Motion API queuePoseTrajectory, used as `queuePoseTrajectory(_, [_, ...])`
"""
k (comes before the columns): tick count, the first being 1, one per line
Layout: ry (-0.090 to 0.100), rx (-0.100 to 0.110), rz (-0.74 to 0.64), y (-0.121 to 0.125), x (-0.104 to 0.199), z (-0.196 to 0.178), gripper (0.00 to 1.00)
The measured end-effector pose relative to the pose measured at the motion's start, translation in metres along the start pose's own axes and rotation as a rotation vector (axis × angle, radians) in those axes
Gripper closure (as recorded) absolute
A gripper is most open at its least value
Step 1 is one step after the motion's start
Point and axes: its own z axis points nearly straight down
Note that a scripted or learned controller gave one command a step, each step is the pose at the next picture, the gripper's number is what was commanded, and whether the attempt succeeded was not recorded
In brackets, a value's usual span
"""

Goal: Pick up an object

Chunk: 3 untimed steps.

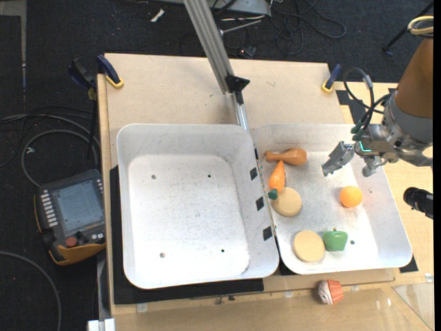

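My gripper hangs above the right bin, near its upper right part, with its two fingers spread apart and nothing between them. Below it lies an orange ball. To its left lie a tan chicken-leg toy and an orange carrot. A round beige bun sits below the carrot. Near the bin's front lie a flat beige disc and a green pepper, side by side.
The left bin lies beside the right one. A metal pole slants over the bench's back. A red-and-white toy lies on the bench in front of the right bin. A teach pendant sits at left.
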Motion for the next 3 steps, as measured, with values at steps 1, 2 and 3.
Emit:
queuePoseTrajectory(1, [0.001, 0.006, 0.002, -0.006, -0.002, 0.062, 0.0])
queuePoseTrajectory(2, [0.001, 0.007, 0.002, -0.009, -0.005, 0.126, 0.0])
queuePoseTrajectory(3, [0.001, 0.005, 0.001, -0.007, -0.002, 0.169, 0.0])
